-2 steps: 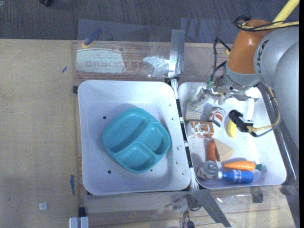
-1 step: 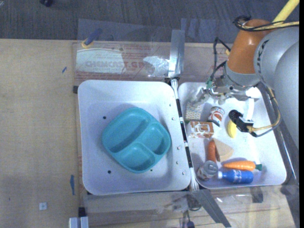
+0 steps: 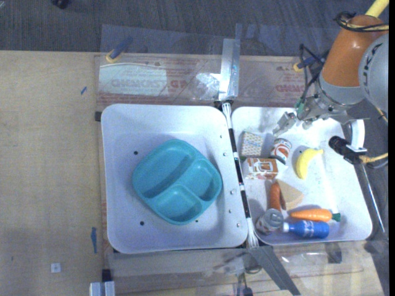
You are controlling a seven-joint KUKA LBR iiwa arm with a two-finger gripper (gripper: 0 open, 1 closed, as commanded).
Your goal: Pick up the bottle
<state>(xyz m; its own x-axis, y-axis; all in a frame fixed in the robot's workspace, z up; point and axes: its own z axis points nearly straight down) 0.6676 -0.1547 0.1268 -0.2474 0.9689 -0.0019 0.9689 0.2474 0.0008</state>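
Observation:
The bottle is blue with a pale cap and lies on its side along the front edge of the right bin. An orange carrot lies just behind it, and a silver can stands at its cap end. My gripper hovers over the back of the same bin, far behind the bottle. It is open, with nothing between its fingers.
The right bin also holds a patterned box, a small red and white can, a banana, an orange carton, a tan wedge and an orange stick. A teal divided plate lies in the left bin.

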